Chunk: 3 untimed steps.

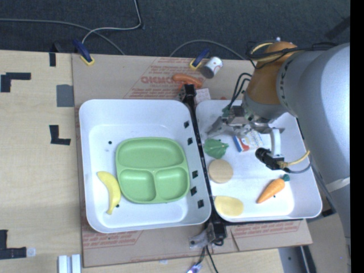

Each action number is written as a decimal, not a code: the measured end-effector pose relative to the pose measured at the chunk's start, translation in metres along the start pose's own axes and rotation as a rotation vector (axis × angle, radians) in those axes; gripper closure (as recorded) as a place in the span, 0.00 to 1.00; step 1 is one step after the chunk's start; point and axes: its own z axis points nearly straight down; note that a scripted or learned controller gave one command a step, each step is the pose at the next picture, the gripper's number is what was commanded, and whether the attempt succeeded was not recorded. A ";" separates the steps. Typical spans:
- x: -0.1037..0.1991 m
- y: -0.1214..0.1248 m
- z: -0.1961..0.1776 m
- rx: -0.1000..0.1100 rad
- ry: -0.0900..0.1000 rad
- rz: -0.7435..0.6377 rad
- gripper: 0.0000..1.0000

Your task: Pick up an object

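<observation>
A: Start at the left of the frame. What is in the left bin (pixel 91 152)?

B: A yellow banana (pixel 110 190) lies near its lower left corner, curved, just beside a green divided plate (pixel 152 169) that takes up the middle of that bin. The plate has three compartments, one long one across the top and two smaller ones below.

A: And moving toward the centre?

B: The two bins meet along a dark seam. Just right of it, in the right bin (pixel 304 206), there is a green leafy piece (pixel 216 148), then a round tan disc (pixel 220 171) below it, and a pale yellow oval piece (pixel 228 206) near the bottom edge. The three are strung down the right bin's left side, close to one another.

A: Further right?

B: An orange carrot (pixel 271 190) with a small green top lies tilted in the lower right part of that bin, well apart from the disc. A small red and blue item (pixel 241 143) sits in the upper middle of the bin, under the tool.

A: Where is the gripper?

B: The gripper (pixel 219 124) is low over the upper left part of the right bin, just above the leafy piece, with the grey arm (pixel 321 95) and its orange band (pixel 267 78) filling the upper right of the frame. I cannot tell whether it is spread or pressed together, nor whether anything is in it.

A: Anything outside the bins?

B: An orange-red sausage-shaped object (pixel 187 79) lies on the cardboard above the seam.
</observation>
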 end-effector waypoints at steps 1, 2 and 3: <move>0.002 -0.013 -0.001 -0.003 -0.002 0.001 0.00; 0.003 0.031 0.008 0.019 0.004 0.001 0.00; 0.005 -0.025 0.006 0.019 0.004 0.002 0.00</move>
